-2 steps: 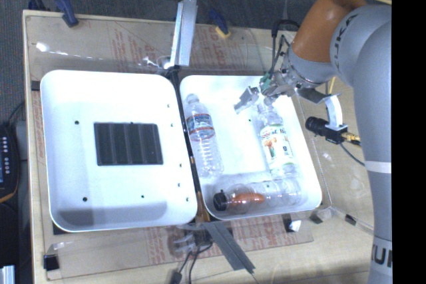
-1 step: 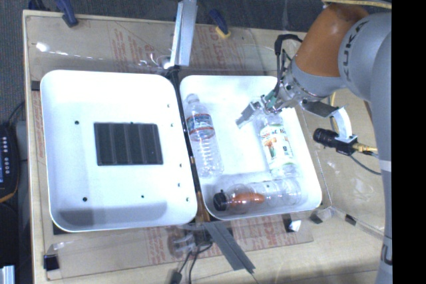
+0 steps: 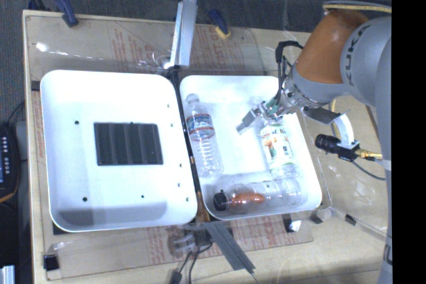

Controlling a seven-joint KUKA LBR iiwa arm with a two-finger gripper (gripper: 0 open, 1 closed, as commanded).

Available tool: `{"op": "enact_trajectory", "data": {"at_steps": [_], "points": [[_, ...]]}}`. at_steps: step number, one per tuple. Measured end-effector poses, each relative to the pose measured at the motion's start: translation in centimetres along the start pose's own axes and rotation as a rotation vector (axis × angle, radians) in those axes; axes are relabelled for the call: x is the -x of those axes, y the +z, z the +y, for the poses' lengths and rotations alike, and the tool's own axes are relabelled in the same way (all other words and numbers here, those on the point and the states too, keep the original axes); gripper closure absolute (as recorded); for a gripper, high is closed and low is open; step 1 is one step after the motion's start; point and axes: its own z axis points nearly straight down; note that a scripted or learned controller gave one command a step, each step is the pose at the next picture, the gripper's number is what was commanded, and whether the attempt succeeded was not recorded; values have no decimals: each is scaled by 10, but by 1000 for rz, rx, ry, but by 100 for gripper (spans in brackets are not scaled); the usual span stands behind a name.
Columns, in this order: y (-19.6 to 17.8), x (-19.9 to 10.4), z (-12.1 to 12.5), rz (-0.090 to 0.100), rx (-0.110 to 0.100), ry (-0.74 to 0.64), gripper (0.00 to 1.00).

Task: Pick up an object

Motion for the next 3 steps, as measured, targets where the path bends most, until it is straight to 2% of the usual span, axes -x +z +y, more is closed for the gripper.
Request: {"op": "enact_trajectory", "data": {"at_steps": [1, 2, 3], "points": [[-2, 9, 17, -4, 4, 15, 0], [43, -14, -38, -2, 1, 76, 0], [43, -14, -38, -2, 2, 76, 0]]}}
